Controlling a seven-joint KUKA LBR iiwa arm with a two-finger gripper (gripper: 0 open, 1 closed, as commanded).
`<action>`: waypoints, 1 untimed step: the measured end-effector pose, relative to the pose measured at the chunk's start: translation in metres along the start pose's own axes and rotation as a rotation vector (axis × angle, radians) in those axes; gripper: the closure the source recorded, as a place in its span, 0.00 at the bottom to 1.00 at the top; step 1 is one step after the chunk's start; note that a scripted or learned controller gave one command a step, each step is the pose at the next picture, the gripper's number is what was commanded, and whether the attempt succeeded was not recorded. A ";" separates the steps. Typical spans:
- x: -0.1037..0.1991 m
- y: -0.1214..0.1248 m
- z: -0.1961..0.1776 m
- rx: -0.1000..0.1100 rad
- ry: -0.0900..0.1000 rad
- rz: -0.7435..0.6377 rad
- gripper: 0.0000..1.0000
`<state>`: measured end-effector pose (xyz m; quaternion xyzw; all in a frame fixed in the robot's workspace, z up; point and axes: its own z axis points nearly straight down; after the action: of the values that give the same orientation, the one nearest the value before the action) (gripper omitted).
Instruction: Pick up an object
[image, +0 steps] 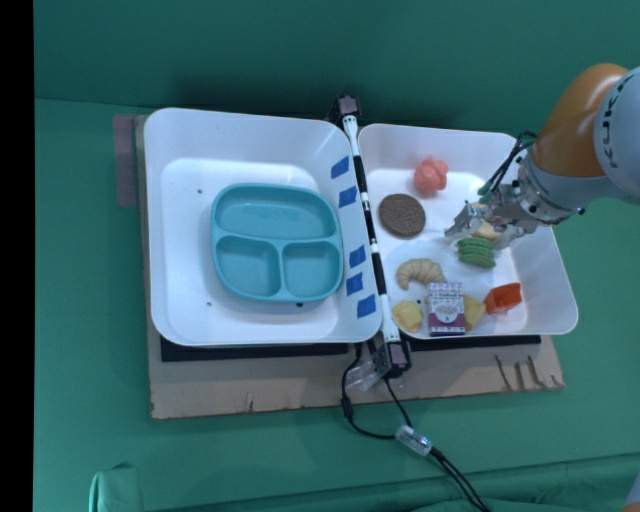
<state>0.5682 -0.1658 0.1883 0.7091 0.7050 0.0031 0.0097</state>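
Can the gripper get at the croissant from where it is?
Probably yes. The gripper hangs over the green pods in the right bin; the croissant lies uncovered just beyond, apart from the cookie and carton.

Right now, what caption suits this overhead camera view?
Robot claw hovers over green beans in the right bin of toy food.

Grey arm with an orange band

The arm (600, 120) has a glossy orange band above a grey ringed wrist, dark cables along it, and a pale metallic gripper (478, 225).
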 end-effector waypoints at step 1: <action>-0.004 0.003 -0.017 -0.017 -0.008 0.007 1.00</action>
<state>0.5710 -0.1699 0.2052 0.7114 0.7025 0.0061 0.0186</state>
